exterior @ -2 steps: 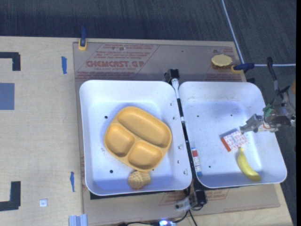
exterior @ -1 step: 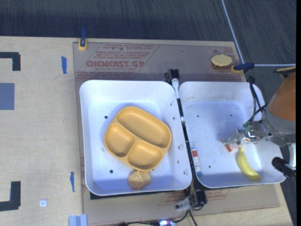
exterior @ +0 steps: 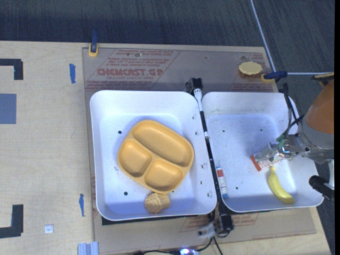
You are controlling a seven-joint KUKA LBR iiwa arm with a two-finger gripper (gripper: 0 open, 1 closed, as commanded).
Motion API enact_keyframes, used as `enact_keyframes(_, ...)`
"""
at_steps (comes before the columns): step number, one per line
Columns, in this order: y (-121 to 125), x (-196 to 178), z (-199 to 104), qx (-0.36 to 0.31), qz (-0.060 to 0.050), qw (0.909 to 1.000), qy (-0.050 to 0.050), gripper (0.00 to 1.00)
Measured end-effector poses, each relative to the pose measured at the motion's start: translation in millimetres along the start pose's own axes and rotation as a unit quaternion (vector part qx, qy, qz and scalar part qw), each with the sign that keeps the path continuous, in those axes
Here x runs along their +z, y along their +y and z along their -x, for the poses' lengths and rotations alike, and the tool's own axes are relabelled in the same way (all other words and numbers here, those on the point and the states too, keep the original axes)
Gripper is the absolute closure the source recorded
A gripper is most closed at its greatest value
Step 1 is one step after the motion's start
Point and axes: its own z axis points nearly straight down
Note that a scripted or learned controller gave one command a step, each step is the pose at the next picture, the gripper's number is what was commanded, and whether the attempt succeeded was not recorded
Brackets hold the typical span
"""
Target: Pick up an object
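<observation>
Gripper [exterior: 267, 155] fingers sit low over the right bin [exterior: 234, 110], reaching in from the right edge of the scene, and whether they are apart or together cannot be told, since the tip is a small jumble of metal and red parts. Nothing can be seen clamped between them. Just near of the tip lies a yellow banana [exterior: 279, 185], slanting toward the bin's near right corner, close to the gripper but with no visible contact. Along the right bin's left wall, near its near end, lies a small white tube with a red band [exterior: 220, 178]. Behind the gripper the arm's orange band [exterior: 321, 110] shows at the scene's right edge. In the left bin [exterior: 103, 121] rests a yellow divided plate [exterior: 155, 154] with three compartments, tilted at a slant, and touching its near edge sits a small tan round object [exterior: 157, 202]. Both bins rest on a brown board [exterior: 159, 68], and on its far right corner, beyond the right bin, lies a tan disc [exterior: 250, 68].
</observation>
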Motion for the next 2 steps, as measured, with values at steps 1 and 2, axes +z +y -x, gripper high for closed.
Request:
enact_keyframes(1, -36.9, -75.4, -50.9, -0.001, -0.004, 1.0, 0.002, 1.0)
enact_keyframes(2, -13.9, -83.2, -107.4, -0.001, -0.004, 1.0, 0.002, 1.0)
